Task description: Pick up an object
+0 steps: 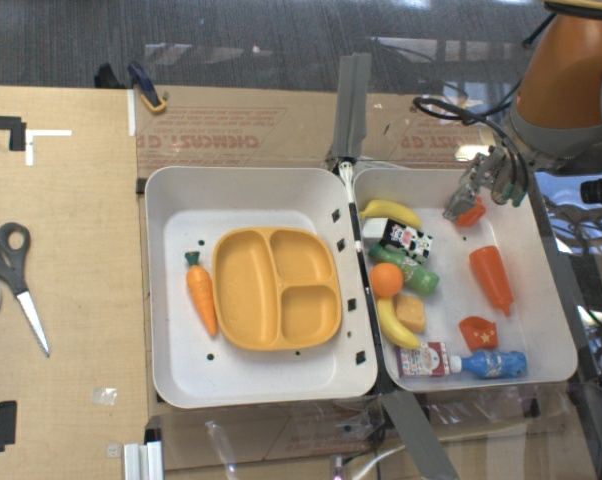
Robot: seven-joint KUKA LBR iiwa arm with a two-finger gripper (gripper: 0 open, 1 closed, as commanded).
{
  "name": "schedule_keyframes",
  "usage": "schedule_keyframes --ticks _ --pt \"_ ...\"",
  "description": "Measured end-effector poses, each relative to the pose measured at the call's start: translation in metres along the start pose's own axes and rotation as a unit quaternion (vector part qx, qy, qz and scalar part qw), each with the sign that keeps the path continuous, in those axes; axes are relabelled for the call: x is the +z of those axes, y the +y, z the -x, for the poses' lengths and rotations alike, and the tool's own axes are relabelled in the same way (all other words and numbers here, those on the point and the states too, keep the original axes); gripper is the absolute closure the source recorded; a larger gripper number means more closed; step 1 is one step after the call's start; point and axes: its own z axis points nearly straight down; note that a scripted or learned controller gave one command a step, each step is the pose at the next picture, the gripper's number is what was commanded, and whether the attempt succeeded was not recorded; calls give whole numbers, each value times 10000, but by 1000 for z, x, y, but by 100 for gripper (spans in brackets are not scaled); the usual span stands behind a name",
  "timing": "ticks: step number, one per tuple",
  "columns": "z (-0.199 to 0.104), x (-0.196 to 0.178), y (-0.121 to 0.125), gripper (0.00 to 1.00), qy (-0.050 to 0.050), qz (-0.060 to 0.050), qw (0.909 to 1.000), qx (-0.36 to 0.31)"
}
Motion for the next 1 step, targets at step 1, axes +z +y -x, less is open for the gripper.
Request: schedule_keyframes --ticks 1 --pt "-20 -47 60 100 6 -1 9990 438"
